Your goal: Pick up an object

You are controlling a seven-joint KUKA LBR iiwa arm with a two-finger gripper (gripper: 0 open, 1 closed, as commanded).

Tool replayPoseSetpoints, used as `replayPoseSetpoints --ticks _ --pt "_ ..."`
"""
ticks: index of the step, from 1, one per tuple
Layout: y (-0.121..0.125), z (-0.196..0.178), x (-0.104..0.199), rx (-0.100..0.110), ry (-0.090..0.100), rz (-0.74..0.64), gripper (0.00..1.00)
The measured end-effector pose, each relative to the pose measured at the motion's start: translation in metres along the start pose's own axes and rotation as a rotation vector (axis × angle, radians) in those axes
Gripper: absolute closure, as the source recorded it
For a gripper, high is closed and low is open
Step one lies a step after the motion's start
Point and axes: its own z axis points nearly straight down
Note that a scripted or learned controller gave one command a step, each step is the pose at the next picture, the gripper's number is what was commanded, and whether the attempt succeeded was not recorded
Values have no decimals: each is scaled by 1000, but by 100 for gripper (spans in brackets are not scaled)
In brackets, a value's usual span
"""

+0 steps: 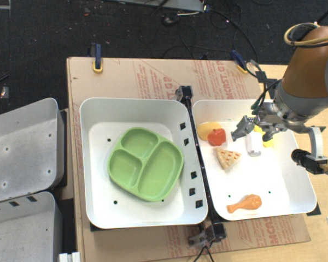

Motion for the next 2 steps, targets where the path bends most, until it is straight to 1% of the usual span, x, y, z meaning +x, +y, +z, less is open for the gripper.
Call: replayPoseSetpoints --ticks 1,2 --pt "2 -7 0 -12 -1 -2 0" --pt "3 56 4 -9 -1 0 0"
